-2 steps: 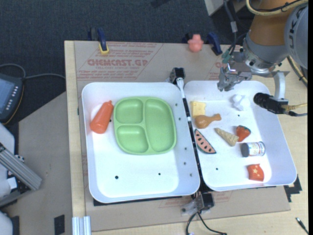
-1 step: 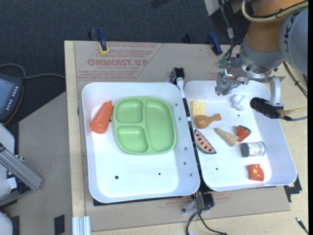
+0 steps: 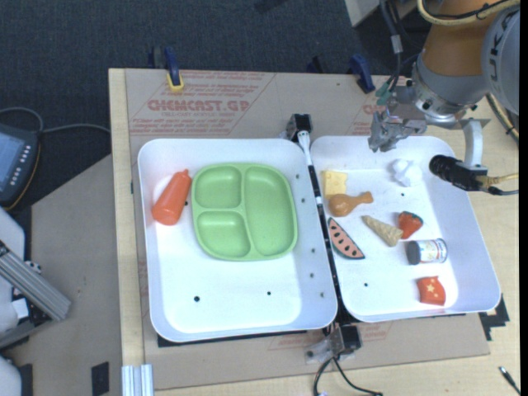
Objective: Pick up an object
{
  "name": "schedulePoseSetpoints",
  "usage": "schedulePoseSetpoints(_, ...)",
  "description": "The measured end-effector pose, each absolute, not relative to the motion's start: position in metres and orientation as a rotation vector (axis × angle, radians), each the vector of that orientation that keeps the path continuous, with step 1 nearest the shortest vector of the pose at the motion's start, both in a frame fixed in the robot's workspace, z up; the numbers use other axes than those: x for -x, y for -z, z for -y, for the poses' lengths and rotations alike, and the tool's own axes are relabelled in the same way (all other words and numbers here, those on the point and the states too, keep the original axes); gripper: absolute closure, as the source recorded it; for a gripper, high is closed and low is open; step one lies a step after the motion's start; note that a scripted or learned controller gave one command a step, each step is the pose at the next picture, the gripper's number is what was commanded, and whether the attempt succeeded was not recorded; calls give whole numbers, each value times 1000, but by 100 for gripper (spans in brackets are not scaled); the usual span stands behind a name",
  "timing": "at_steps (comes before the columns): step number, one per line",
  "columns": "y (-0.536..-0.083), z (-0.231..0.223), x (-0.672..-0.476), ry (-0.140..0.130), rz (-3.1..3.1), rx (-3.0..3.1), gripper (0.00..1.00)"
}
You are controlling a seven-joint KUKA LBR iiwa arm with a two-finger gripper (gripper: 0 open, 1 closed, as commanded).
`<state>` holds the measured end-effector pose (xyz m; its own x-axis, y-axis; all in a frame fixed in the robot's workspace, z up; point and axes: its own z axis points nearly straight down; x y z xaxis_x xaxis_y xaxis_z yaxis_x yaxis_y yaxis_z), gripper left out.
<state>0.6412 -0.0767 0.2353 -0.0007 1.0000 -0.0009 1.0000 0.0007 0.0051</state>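
Observation:
My gripper (image 3: 384,141) hangs over the back edge of the right bin (image 3: 462,299), open with nothing between its fingers. Below it in that bin lie a small white lump (image 3: 402,170), a yellow cheese square (image 3: 334,181), a tan drumstick (image 3: 350,202), a watermelon slice (image 3: 346,240), a beige wedge (image 3: 382,229), a red strawberry-like piece (image 3: 410,223), a small can (image 3: 426,252) on its side and a red chunk (image 3: 431,289). The white lump is nearest the gripper, just to its right and toward the front.
The left bin (image 3: 231,304) holds a green divided plate (image 3: 245,211) and an orange bottle-shaped toy (image 3: 171,198) at its left. A black rail (image 3: 318,213) runs between the bins. A black cylinder (image 3: 452,172) juts over the right bin's right side.

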Motion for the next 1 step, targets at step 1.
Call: schedulePoseSetpoints(1, -228, 63, -641, 1, -2224, -2221, 100)
